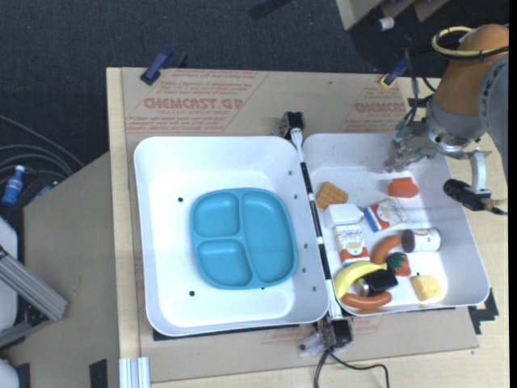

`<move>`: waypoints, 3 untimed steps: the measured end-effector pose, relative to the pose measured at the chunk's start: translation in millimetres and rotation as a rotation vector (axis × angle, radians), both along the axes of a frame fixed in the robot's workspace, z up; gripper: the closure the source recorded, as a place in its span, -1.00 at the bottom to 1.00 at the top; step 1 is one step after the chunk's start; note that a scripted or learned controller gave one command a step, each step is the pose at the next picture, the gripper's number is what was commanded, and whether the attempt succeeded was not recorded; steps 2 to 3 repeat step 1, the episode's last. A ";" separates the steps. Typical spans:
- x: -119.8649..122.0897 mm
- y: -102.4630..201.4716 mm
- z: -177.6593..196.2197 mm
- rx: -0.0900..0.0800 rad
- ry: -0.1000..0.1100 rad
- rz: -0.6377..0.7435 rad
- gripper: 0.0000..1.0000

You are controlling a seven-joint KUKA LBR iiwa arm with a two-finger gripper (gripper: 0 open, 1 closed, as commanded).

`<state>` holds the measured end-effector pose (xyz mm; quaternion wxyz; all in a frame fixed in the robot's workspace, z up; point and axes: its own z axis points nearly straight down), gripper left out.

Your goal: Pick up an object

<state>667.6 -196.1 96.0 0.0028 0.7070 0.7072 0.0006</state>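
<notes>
Looking down on the counter (202, 95), we note two white bins side by side. The left bin (161, 184) carries a blue divided plate (242, 237). The right bin (460, 249) carries a scatter of toy food, and the arm reaches over its far right corner.

The claw (402, 153) hangs above the upper part of the right bin, over bare white floor. Its tips are small and blurred against the bin; we cannot tell whether they stand apart or together, and we see nothing between them.

Nearest candidate: an orange-red piece (403, 187), just below the claw in this view and apart from it. Its long axis runs roughly left to right. A tan cracker-like piece (331, 194) lies further left, near the bin's inner wall. The rest crowd the lower half: a small carton (350, 243), a sausage (386, 243), a banana (349, 276), a cheese wedge (427, 286).

Our judgement: nothing is picked yet. The orange-red piece sits clear of its neighbours, so a short shift toward the viewer and a descent seems the likeliest approach.
</notes>
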 end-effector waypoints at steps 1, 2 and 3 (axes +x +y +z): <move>-0.1 0.1 -0.2 0.000 0.000 0.000 -1.00; -0.1 0.1 -0.2 0.000 0.000 0.000 -1.00; -0.1 0.1 -0.2 0.000 0.000 0.000 -1.00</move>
